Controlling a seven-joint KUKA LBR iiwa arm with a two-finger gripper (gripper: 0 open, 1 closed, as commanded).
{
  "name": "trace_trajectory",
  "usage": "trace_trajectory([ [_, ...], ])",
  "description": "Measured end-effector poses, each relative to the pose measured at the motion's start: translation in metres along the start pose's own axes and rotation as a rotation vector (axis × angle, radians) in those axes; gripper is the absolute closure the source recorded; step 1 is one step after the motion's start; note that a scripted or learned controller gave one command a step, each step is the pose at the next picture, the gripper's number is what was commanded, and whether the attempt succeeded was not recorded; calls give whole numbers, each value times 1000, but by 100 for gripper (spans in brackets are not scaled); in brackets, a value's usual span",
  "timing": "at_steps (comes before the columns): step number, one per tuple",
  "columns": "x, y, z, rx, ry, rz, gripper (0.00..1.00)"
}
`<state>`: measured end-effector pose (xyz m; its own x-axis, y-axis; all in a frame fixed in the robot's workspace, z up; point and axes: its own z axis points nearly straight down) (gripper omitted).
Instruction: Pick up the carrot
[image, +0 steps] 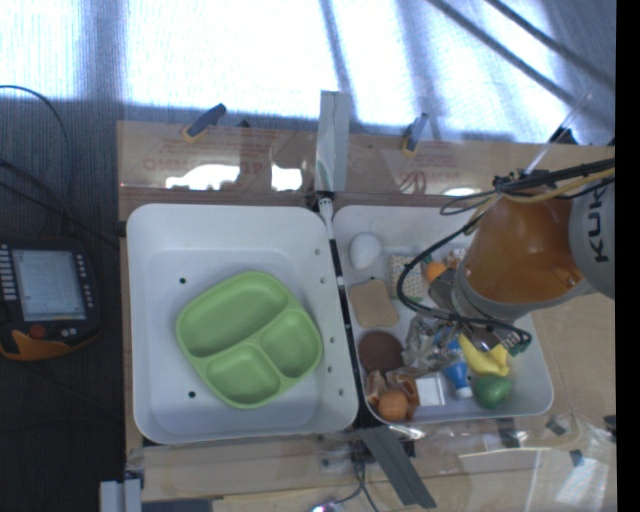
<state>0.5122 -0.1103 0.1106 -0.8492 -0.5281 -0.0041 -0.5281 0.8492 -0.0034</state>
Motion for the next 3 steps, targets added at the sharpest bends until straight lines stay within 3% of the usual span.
trace_trajectory([
  [1, 1, 1, 2, -3, 3, 0, 0],
  [2, -51, -87, 21, 4, -7, -136, 0],
  [3, -54, -87, 9, 7, -15, -134, 100],
])
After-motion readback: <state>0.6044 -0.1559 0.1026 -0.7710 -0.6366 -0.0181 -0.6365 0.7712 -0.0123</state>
